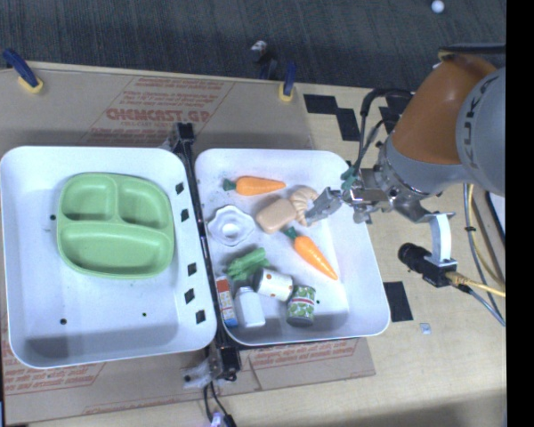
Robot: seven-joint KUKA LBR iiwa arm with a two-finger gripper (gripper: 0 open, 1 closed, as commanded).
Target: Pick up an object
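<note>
I am reaching in from the right over the bench [116, 105], my grey arm [454, 123] with its orange band hanging above the right edge of the right bin [360, 278]. My pincer [323, 205] is pointing left into that bin, sitting low over its upper right part, just beside the tan bread-like piece [279, 212] and a paler rounded piece [303, 196] next to it. I cannot tell how wide my pincer is standing, nor whether anything is caught in it.

Below my pincer an orange carrot [313, 254] is lying on a slant, its green end toward the tan piece. A second carrot [256, 185] is lying near the bin's top wall. A small white dish [230, 228] is resting left of the tan piece, with a green leafy item [246, 263] below it. Along the bin's lower wall are lying a small white bottle [249, 310], a white cup-like item [273, 283] and a green-labelled can [302, 305].

The left bin [36, 327] is carrying a green divided plate [116, 225].
</note>
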